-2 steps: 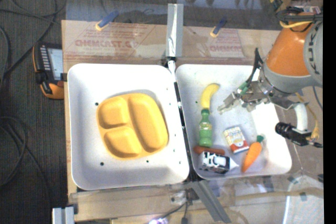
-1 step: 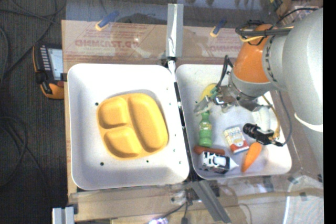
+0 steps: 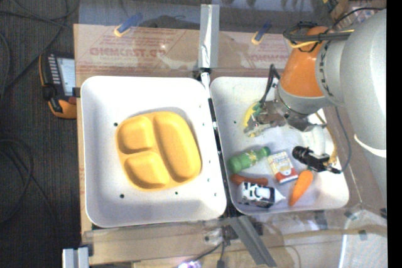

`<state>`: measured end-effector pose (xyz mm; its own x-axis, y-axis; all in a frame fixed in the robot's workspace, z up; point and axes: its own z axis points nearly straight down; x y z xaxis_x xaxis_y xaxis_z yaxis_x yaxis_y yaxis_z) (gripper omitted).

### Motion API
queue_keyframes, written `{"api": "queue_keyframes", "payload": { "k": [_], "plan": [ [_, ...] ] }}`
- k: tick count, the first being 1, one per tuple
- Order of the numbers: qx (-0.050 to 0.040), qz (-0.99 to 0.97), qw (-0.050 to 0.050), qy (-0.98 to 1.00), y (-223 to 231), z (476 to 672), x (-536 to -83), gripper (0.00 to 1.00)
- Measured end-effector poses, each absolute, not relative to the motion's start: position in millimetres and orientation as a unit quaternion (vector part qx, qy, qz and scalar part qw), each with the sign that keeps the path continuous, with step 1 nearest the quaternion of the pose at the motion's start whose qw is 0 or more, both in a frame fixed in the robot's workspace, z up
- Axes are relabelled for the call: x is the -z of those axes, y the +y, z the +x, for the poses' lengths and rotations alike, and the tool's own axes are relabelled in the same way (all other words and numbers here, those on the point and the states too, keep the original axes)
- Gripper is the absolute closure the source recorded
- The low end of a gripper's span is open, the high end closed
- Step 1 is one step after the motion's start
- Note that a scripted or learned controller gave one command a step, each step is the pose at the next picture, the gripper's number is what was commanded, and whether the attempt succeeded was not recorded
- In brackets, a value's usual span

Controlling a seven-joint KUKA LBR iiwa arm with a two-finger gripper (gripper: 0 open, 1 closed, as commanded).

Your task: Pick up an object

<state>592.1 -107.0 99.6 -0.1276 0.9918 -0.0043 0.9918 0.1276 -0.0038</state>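
Observation:
My gripper (image 3: 256, 120) hangs low over the upper middle of the right bin (image 3: 233, 100), its orange-banded wrist (image 3: 301, 75) reaching in from the right. A small yellow-green thing (image 3: 250, 113) lies right at the gripper's tip; whether it is held is unclear. Below the gripper, a green bottle (image 3: 248, 159) lies on its side. A small orange-and-white carton (image 3: 282, 167) sits to the bottle's right. An orange carrot (image 3: 301, 187) lies near the front right corner. A black-and-white object (image 3: 258, 194) and a reddish-brown sausage shape (image 3: 246, 179) rest at the bin's front.
The left bin (image 3: 94, 135) holds a yellow divided plate (image 3: 160, 149). A raised metal divider (image 3: 208, 41) runs between the bins at the back. An orange-and-black device (image 3: 58, 81) lies outside the left bin on the floor side.

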Motion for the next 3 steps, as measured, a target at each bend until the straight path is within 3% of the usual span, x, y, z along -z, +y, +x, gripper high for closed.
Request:
{"api": "queue_keyframes", "payload": {
  "k": [1, 2, 3],
  "plan": [
    [0.0022, 0.626, 0.000, 0.780, -75.5, 637.9, -203.3, 1.00],
    [0.0026, 0.626, 0.000, 0.779, -75.8, 637.6, -203.0, 0.00],
    [0.0017, 0.619, 0.000, 0.786, -99.3, 642.9, -92.1, 0.00]
  ]
}}
